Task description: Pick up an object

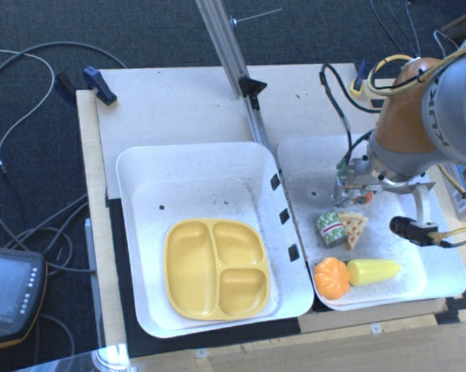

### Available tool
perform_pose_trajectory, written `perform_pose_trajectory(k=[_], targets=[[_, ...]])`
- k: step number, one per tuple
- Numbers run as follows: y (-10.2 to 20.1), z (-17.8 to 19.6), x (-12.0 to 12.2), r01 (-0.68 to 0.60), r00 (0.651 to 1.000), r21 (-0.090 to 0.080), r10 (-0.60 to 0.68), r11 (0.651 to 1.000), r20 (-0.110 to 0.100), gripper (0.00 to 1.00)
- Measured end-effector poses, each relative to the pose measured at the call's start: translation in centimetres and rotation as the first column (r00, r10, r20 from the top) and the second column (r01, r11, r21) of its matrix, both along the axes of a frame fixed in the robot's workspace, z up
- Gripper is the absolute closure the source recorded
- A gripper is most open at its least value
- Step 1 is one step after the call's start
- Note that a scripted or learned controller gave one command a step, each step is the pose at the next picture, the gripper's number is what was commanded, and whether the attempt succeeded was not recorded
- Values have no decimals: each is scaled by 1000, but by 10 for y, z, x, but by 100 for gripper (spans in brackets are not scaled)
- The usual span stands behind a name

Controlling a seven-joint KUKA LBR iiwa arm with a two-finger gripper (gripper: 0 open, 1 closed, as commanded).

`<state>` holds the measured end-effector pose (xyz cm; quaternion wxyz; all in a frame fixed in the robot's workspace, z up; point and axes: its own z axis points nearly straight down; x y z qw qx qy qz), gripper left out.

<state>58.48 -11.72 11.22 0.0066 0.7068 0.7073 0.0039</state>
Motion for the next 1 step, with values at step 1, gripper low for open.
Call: perform_pose_trajectory(k=[1], targets=[[-5, 55, -7, 1, 1000, 2, -1, 1000, -9, 100]])
